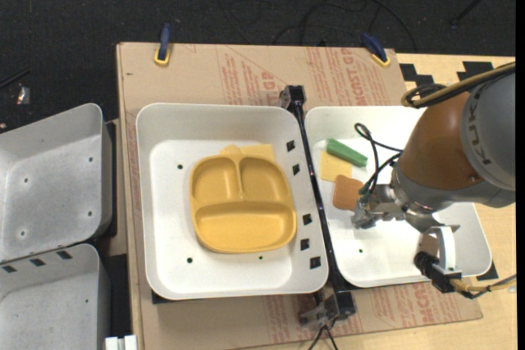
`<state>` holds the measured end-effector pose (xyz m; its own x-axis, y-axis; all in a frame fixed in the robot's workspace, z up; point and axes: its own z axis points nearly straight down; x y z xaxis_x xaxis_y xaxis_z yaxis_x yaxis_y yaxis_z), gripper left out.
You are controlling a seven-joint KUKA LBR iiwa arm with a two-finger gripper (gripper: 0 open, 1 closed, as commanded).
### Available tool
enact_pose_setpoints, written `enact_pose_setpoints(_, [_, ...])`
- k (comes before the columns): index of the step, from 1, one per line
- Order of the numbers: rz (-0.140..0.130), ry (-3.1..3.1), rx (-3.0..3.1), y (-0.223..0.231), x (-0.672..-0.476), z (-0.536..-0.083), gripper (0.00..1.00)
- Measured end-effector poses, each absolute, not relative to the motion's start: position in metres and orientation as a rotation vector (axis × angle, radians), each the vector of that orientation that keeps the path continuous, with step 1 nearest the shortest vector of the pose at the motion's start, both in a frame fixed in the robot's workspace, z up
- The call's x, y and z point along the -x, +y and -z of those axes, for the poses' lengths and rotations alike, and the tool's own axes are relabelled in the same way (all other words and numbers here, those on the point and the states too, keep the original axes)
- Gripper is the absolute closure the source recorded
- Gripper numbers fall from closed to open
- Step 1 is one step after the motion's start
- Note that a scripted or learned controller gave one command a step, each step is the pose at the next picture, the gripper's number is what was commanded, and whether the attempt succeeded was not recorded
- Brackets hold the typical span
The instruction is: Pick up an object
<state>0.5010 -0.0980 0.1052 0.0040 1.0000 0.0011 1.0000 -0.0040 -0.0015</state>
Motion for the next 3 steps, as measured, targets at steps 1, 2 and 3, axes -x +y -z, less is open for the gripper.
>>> enact_pose_setpoints(1, [0.004, -2.226, 2.221, -0.097, -0.51, -0.152, 1.0])
enact_pose_setpoints(2, [0.005, -2.228, 2.222, -0.099, -0.522, -0.203, 1.0])
enact_pose_setpoints(3, [0.003, -2.226, 2.222, -0.108, -0.528, -0.251, 1.0])
